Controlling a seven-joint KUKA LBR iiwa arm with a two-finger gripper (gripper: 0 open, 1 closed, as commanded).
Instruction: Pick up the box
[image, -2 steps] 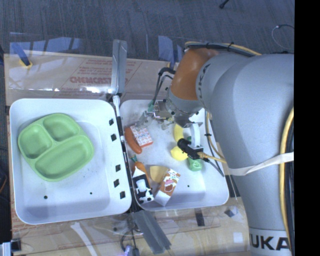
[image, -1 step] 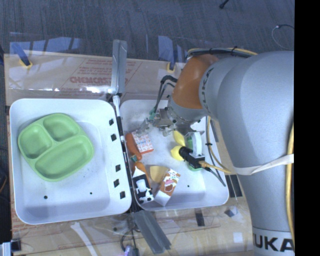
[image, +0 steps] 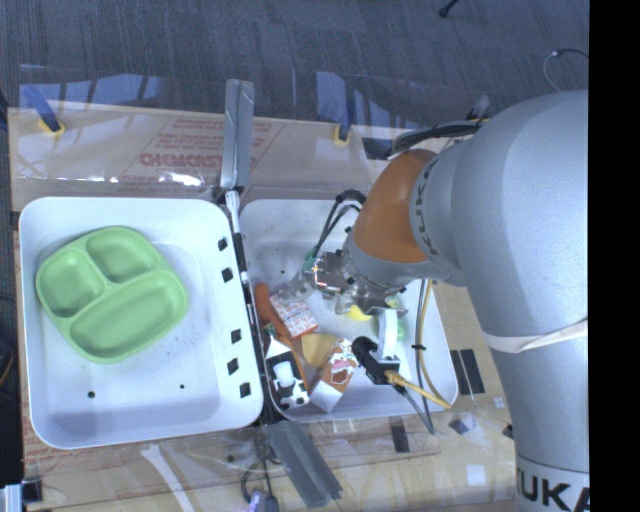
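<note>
A small box (image: 297, 317) with red and white print lies in the left half of the right bin (image: 270, 225), among a heap of clutter. My gripper (image: 322, 274) is low inside this bin, just above and to the right of the box. The grey wrist with its orange band (image: 395, 222) hangs over the gripper and hides much of it. Whether the gripper touches the box cannot be told from this angle.
Around the box lie an orange item (image: 262, 300), a tan wedge (image: 320, 349), a black and white object (image: 286, 381), a second printed carton (image: 338, 374) and a white and green piece (image: 388, 338). A green divided plate (image: 110, 292) sits in the left bin (image: 150, 400).
</note>
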